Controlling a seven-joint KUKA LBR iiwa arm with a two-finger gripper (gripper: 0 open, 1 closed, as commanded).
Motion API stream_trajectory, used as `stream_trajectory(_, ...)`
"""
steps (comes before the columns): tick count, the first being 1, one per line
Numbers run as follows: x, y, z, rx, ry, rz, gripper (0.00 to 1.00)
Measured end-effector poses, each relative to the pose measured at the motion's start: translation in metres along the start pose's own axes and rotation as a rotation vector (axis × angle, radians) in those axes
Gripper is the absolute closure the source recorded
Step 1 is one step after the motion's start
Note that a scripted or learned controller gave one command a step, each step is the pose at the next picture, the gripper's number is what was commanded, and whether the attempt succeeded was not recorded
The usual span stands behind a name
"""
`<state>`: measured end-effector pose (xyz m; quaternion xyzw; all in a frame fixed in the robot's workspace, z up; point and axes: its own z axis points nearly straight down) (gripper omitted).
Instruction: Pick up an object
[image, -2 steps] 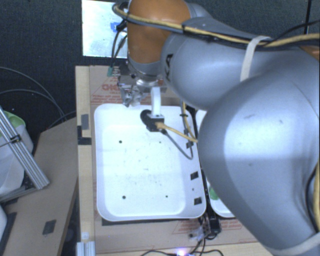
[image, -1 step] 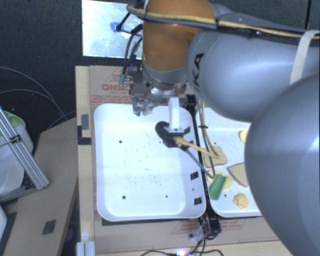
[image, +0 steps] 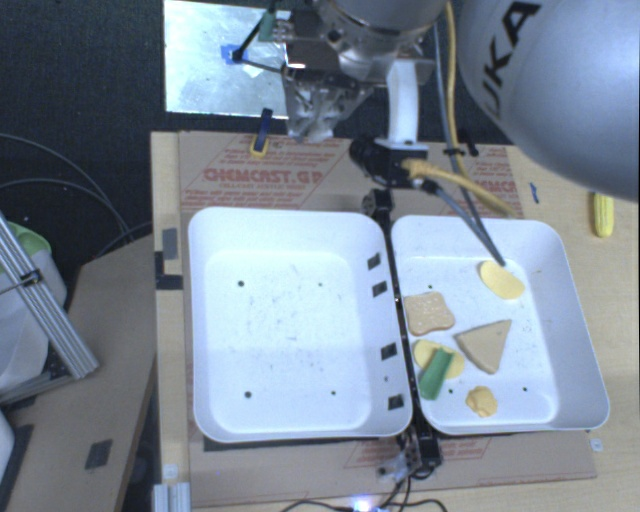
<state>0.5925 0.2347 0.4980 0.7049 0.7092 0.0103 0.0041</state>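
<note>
A: Gripper (image: 318, 118) status?
B: I see it up past the far edge of the left bin (image: 215, 300), over the cardboard sheet (image: 255, 170). Blurred (can't tell the finger gap), and I see nothing in it.
A: Objects?
B: All in the right bin (image: 570, 300): yellow disc (image: 501, 281) toward its far edge, cracker (image: 429, 313) by its left wall, tan wedge (image: 484, 344) mid-bin, green piece (image: 436, 374) and yellow lump (image: 481, 401) near its front edge.

We saw glossy white plastic bins (image: 290, 225), matt brown cardboard sheet (image: 300, 165) under them, shiny metal plate (image: 205, 55) behind, smooth grey arm shell (image: 560, 70), matt dark carpet-like floor (image: 70, 80), rubbery-looking food pieces (image: 485, 345).
</note>
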Motion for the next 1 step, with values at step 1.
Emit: stream_trajectory(1, -0.0027, 0.0111, 0.1704, 0.035, -0.014, 0.006, 1.00)
